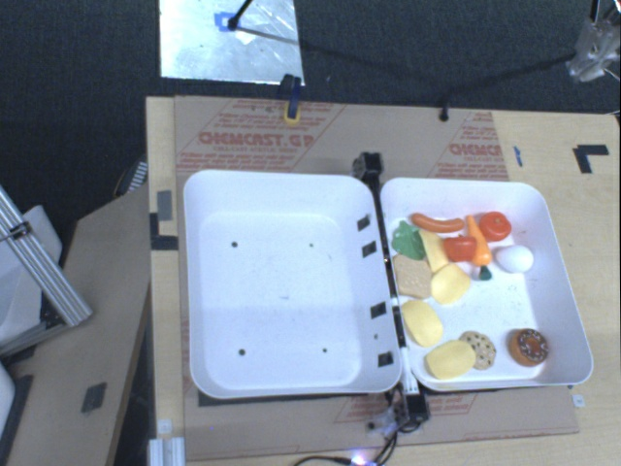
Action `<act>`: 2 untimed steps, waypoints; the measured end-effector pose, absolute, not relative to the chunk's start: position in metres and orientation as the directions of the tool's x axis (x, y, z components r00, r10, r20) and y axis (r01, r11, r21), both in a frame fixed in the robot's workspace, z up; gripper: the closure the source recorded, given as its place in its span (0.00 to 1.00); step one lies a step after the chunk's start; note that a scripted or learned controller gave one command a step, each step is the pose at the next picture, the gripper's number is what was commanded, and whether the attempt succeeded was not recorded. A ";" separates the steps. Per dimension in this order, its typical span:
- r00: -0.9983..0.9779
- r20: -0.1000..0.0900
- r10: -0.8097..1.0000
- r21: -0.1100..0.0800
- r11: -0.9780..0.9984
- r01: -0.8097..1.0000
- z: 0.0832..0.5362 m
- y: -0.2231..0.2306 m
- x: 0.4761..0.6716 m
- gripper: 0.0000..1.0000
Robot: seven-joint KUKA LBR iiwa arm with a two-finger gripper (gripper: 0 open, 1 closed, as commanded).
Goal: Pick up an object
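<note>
The right bin (558,289) holds several toy foods. Along its far side lie a sausage (439,223), a tomato (495,225), a carrot (476,237) and a white egg (514,258). A green leaf (408,242) and a bread slice (414,279) sit against the left wall. Yellow pieces (450,283) run down the bin's left half, and a cookie (478,349) and a chocolate donut (530,347) lie near the front. My gripper (594,51) shows as a grey shape at the top right edge, high above the bench and well away from the foods.
The left bin (281,289) adjoins the right one, with black clips (369,250) along the shared wall. A silver sheet (231,25) lies on the dark floor beyond the bench. A metal frame (39,270) stands at the far left.
</note>
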State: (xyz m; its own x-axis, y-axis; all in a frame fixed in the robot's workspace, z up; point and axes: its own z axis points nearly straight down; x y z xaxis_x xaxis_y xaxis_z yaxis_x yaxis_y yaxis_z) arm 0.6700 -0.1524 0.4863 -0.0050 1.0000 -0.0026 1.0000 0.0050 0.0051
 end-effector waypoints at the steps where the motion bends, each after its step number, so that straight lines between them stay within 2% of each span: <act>1: -0.003 -0.001 1.000 0.003 0.003 1.000 0.480 -0.152 0.668 1.00; 2: 0.000 0.001 1.000 -0.001 0.000 1.000 0.464 -0.140 0.575 1.00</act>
